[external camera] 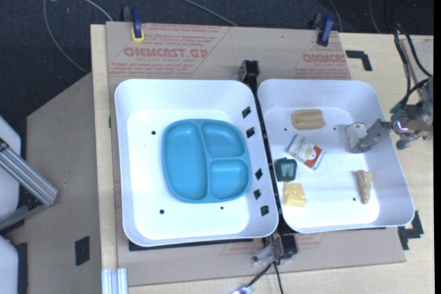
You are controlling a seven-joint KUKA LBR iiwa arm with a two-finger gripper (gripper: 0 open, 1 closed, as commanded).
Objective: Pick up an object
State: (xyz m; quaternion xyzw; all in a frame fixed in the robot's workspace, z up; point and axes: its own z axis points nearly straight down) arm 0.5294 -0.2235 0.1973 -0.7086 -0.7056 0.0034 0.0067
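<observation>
Two shallow white plastic bins stood side by side on the tabletop [103,148]; the left bin [138,203] held a blue plastic plate with three compartments [205,160], lying flat near its middle; the right bin [331,213] held several small things, well apart from each other: a tan oval bread-like piece [307,119] near the far wall, a small red and white packet [304,151] near the middle, a dark green small block [285,169] just beside the divider, a pale yellow cheese-like wedge [295,194] just below it, and a beige cone-shaped piece [364,186] toward the right wall; the grey jaws [363,136] were low over the right side of this bin, between the bread-like piece and the cone; I could not tell whether they were wide or narrow, and nothing was visible between them.
</observation>
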